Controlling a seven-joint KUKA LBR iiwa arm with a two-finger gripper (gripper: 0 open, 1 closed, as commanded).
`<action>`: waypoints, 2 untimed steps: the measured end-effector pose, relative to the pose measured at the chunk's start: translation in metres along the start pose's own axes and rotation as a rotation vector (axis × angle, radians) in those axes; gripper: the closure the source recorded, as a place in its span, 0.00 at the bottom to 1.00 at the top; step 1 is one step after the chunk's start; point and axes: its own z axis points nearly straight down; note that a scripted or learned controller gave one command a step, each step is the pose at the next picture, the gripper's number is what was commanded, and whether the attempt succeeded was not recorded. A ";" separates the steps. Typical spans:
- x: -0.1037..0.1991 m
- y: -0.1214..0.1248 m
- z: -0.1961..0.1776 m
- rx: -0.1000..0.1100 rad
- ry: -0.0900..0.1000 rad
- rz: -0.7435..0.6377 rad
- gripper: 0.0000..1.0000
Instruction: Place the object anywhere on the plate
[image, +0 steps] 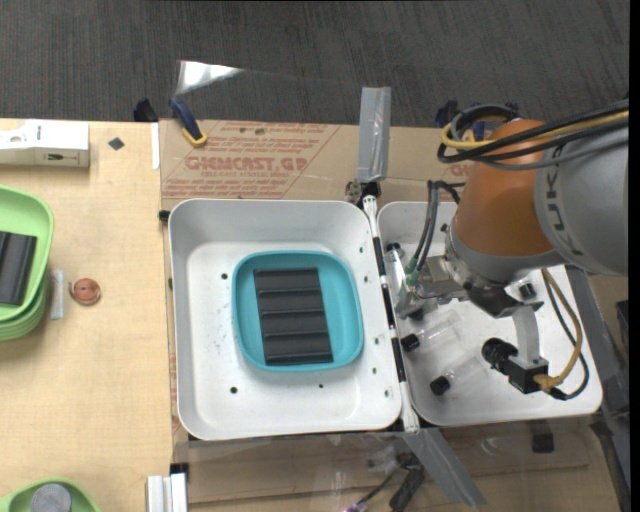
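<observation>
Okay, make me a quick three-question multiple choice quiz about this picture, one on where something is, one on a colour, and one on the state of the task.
1. Which bin holds the plate?
A. The left bin
B. The right bin
C. Neither, it sits on the bench

2. What colour is the plate?
A. Red
B. Teal
C. Yellow

3. What lies on the plate now?
A. A dark ribbed block
B. A pile of coins
C. A banana

Answers:
1. A, the plate sits in the middle of the left bin, while the arm hangs over the right bin.
2. B, its rim and walls are teal against the white bin.
3. A, a dark ribbed block lies flat in the plate's middle.
</observation>
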 end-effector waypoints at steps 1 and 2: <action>0.062 0.023 -0.001 -0.002 -0.001 -0.283 1.00; 0.062 0.023 -0.001 -0.002 -0.001 -0.283 0.00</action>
